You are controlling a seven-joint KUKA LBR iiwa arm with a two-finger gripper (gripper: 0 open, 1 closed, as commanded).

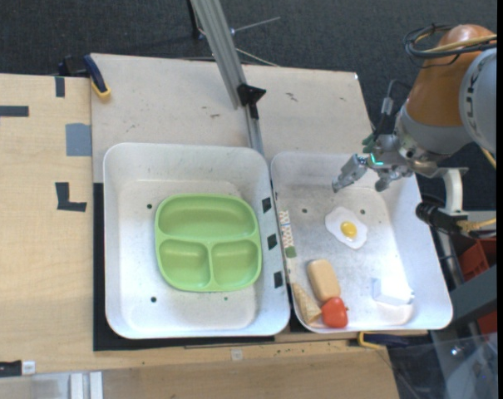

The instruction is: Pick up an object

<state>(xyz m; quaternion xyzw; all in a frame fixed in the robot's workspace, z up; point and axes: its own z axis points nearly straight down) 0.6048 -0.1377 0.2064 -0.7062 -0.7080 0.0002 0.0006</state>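
My gripper (366, 178) hangs over the back of the right bin (305, 173), its two fingers spread open with nothing between them. Just in front of it, a toy fried egg (347, 228) lies flat on the bin floor. Nearer the front edge sit a tan bread piece (323, 278), a red tomato (335, 312) and a ridged tan cracker (307, 303). A pale translucent object (392, 293) lies at the front right of the same bin.
The left bin (126, 223) holds a green divided plate (208, 242). A metal pole (222, 44) slants down to the divider between the bins. A yellow-and-blue clamp (96, 76) sits at the bench's back left.
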